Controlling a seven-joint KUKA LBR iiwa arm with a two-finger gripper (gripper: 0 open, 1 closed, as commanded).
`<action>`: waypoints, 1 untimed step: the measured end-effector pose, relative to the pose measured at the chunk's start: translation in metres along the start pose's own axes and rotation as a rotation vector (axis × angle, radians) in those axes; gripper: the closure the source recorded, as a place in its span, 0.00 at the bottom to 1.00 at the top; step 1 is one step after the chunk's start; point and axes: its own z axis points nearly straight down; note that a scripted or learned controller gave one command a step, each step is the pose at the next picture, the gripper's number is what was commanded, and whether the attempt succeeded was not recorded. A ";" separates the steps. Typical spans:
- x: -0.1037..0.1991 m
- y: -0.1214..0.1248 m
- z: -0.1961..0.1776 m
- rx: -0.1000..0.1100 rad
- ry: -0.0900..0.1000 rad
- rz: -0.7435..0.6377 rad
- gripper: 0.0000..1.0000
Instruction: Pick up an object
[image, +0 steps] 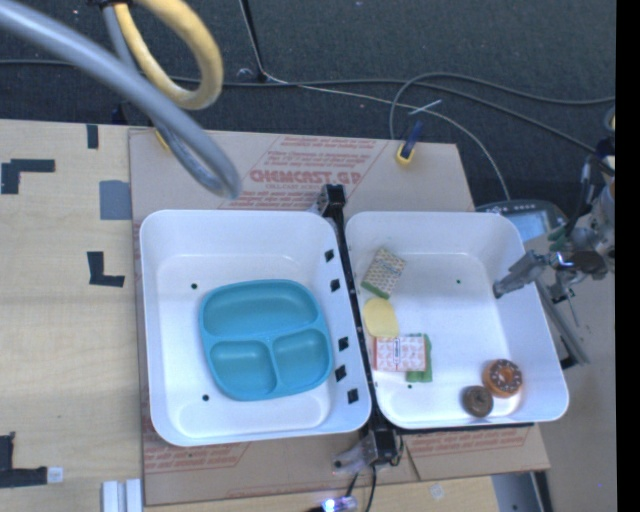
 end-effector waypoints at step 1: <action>0.001 0.002 -0.007 -0.012 -0.003 -0.004 0.00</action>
